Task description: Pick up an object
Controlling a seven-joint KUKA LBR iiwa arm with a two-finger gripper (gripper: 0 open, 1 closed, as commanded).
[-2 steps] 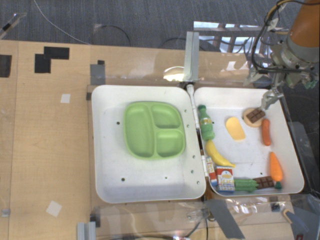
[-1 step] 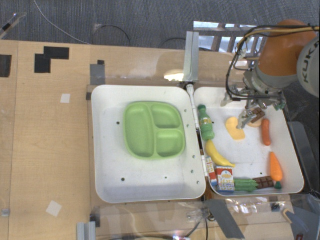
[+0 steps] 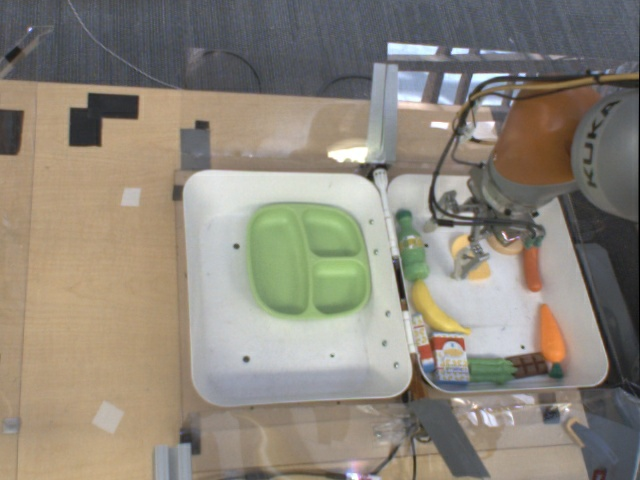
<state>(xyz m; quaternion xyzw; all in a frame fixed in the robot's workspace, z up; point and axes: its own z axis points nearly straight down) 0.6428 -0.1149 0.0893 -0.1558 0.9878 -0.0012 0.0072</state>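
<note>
The wooden bench [image 3: 90,298] is the biggest thing here, and two white bins sit on it side by side. The left bin [image 3: 215,368] has a green divided plate [image 3: 306,259] lying flat in its middle. The right bin [image 3: 580,368] has toy food in it.

The big grey arm [image 3: 610,163] with its orange band [image 3: 535,133] comes in from the right and bends down over the top part of the right bin. Its gripper [image 3: 470,260] hangs low over a yellow cheese wedge [image 3: 478,266]. The metal fingers [image 3: 466,262] point down at the cheese and look like they touch it, near its left side. I cannot tell if the jaws are apart or pressed together, or if the cheese is between them.

A green bottle [image 3: 410,245] lies along the left wall of the right bin, near the gripper but not touching it. Under the bottle lies a yellow banana [image 3: 436,309]. A small carton [image 3: 450,357] sits at the bottom left, and next to it are a green vegetable [image 3: 489,370] and a brown chocolate bar [image 3: 530,367] along the bottom wall. An orange carrot [image 3: 551,334] lies at the right. A red-orange sausage [image 3: 532,267] lies just right of the cheese.
</note>
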